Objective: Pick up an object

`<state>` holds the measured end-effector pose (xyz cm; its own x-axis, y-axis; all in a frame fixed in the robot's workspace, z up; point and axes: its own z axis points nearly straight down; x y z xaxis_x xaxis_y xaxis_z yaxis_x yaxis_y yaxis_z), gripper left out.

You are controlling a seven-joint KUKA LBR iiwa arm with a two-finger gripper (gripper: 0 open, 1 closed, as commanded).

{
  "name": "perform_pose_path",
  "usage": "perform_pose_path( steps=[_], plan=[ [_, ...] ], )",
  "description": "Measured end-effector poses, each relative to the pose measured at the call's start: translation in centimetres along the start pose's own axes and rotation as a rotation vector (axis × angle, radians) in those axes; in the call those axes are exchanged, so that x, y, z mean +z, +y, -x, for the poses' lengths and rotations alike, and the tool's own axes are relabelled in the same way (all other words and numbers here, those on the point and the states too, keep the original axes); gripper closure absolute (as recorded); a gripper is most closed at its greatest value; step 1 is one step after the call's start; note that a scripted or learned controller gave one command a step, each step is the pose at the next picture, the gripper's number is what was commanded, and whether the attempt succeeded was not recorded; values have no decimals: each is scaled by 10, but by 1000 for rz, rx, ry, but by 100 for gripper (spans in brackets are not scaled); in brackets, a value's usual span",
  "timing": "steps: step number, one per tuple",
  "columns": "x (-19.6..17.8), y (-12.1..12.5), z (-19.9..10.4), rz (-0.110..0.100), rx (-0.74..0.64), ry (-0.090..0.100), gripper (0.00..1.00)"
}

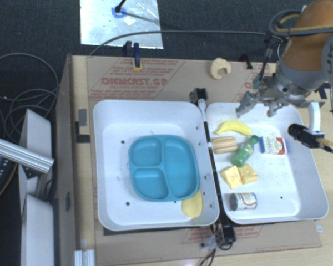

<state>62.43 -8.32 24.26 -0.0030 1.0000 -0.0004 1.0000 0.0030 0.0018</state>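
A view from above and at a slant onto a worktop [155,73] covered in printed cardboard, carrying two shallow white bins side by side; the left bin [114,121] holds a blue divided plate [162,168] with a pale yellow piece [192,205] tucked at its lower right edge; the right bin [305,176] holds the small things the task could choose from.

In the right bin, from top to bottom: a yellow banana [233,128] lying nearly level with its long axis running left to right; a tan bread roll [223,144] just below it against the divider; a green bottle [243,152] tilted from upper right to lower left; a small white carton with red and blue print [272,145] to its right; two yellow cheese wedges [239,175] touching each other; a small can [243,201] on its side near the front wall.

The grey arm reaches in from the right, its orange band [319,15] high in the corner; the hand [262,103] hangs over the back rim of the right bin, its two fingers spread apart and empty, nothing between them.

The deciding relation, as a judgement: the banana lies nearest, just below and to the left of the hand, with the carton almost straight below it; the spread fingers seem to stand side by side along the banana's length, so a wrist turn would likely be needed to close across its narrow width; no pick has been made yet.
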Motion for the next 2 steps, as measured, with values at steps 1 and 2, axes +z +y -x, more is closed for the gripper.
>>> perform_pose_path(
  steps=[1, 2],
  plan=[
    [127, -31, 36, -5, 3, 0, 0],
    [154, -75, 15, -3, 2, 1, 0]
  ],
)
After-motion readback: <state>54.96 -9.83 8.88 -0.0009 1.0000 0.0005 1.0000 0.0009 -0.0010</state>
